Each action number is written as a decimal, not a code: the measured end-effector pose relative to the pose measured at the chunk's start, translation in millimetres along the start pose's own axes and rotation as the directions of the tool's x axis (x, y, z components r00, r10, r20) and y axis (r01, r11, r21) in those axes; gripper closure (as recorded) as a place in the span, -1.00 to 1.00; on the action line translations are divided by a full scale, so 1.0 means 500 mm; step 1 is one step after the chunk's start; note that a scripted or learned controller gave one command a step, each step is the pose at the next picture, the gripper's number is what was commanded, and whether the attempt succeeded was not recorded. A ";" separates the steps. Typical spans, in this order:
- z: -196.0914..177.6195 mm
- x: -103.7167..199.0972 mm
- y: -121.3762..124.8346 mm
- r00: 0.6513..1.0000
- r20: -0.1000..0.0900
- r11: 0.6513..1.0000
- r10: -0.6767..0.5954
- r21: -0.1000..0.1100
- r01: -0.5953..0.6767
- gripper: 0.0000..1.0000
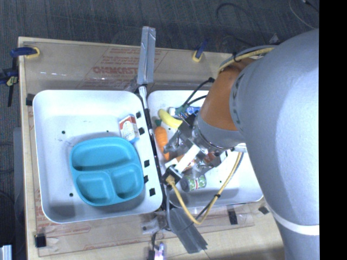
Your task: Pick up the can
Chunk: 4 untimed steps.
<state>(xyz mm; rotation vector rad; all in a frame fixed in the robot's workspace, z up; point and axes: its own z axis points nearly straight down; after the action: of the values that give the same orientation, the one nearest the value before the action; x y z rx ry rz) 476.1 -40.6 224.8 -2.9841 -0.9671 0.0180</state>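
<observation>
The hand [181, 164] hangs low in the right bin [246, 194] just above the can [193, 183] — its grip cannot be told

Bulky grey arm [282, 123], orange wrist band [219, 104], yellow cable [217, 196].

Can [193, 182]: small, silvery with green print, lying on its side on the floor of the right bin, near that bin's front wall. It sits just below my wrist, partly hidden under it; label unreadable
</observation>
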 end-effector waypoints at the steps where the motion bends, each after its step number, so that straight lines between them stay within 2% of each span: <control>1: 0.239 -0.068 0.092 0.988 -0.002 0.988 -0.155 0.003 0.155 -1.00; 2: 0.155 -0.078 0.259 0.990 -0.003 0.990 -0.139 0.002 0.139 -1.00; 3: 0.237 -0.117 0.321 0.981 -0.003 0.981 -0.195 0.005 0.195 -1.00; 4: 0.094 -0.052 0.319 0.985 -0.003 0.985 -0.173 0.002 0.173 -1.00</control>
<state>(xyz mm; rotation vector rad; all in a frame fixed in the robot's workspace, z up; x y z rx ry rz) 548.1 -184.9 176.9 -2.8856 -1.2206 0.0138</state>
